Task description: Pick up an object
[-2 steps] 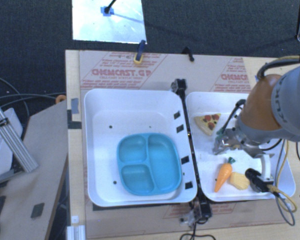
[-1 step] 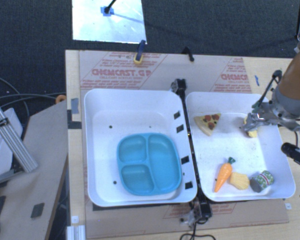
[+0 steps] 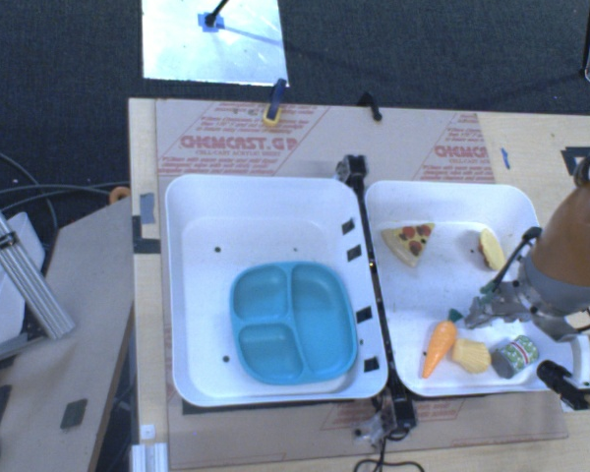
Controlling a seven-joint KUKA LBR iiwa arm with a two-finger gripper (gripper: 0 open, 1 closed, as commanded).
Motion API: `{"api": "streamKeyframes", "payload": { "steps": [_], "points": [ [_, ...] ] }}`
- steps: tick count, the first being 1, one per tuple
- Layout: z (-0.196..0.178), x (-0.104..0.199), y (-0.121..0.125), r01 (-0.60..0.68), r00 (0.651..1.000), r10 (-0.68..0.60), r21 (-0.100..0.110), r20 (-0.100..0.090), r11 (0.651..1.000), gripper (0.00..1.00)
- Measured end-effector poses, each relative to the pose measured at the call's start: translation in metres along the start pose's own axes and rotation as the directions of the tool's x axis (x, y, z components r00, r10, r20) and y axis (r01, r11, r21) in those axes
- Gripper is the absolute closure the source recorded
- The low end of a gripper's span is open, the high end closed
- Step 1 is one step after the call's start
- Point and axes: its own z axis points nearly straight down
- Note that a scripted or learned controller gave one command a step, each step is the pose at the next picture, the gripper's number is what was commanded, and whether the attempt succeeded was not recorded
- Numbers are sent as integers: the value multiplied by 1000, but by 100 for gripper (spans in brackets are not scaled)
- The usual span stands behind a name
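My gripper [image 3: 484,312] hangs low over the right bin [image 3: 450,203], near its front. Just below it lie an orange carrot [image 3: 438,348], a yellow block [image 3: 471,356] and a small grey-green can [image 3: 515,355], close together by the bin's front wall. The gripper sits right above the carrot's green top and the yellow block. A pizza slice [image 3: 410,242] lies at the bin's back left. At the back right, a yellow wedge [image 3: 491,250] rests beside the arm. I see nothing lifted off the bin floor.
The left bin [image 3: 265,205] holds a blue divided tray [image 3: 294,323]. A black divider with clips [image 3: 366,283] runs between the bins. The orange-banded arm [image 3: 575,239] covers the right bin's right side. A cardboard sheet [image 3: 393,136] lies under both bins.
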Motion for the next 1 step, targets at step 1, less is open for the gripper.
{"api": "streamKeyframes", "payload": {
  "steps": [1],
  "points": [
    [-4,15,70,12,1000,-12,-11,3,1000,100]
  ]
}}
